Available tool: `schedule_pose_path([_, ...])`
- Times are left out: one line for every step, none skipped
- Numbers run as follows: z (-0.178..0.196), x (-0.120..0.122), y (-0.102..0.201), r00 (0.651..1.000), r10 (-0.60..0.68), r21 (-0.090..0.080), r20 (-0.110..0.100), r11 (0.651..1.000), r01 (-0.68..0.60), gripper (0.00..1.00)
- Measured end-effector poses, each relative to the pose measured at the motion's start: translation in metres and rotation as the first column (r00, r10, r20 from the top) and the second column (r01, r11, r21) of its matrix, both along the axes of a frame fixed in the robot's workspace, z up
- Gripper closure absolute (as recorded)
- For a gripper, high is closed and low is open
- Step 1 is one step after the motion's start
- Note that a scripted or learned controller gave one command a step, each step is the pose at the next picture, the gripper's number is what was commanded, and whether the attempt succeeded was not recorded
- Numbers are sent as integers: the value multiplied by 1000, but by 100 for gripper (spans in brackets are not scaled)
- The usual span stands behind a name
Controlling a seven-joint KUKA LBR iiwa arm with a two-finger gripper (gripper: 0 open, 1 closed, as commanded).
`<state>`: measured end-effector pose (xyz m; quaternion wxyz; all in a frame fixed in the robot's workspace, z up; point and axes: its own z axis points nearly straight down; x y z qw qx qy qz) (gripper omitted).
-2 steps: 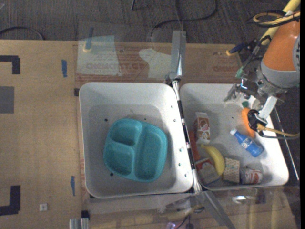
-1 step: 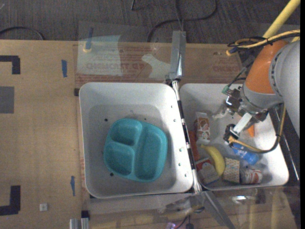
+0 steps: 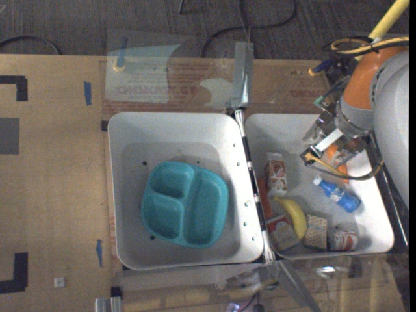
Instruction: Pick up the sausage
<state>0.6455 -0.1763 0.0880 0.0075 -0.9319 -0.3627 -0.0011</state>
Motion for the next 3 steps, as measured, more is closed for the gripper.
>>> schedule_pose_path([40, -11, -34, 931, -366, -14, -2, 930, 366, 0])
schedule_pose_path([-1, -16, 39, 860, -510, -15, 4, 860, 510, 0])
schedule_pose_path([83, -10, -48, 938, -347, -15, 1, 938, 347, 0])
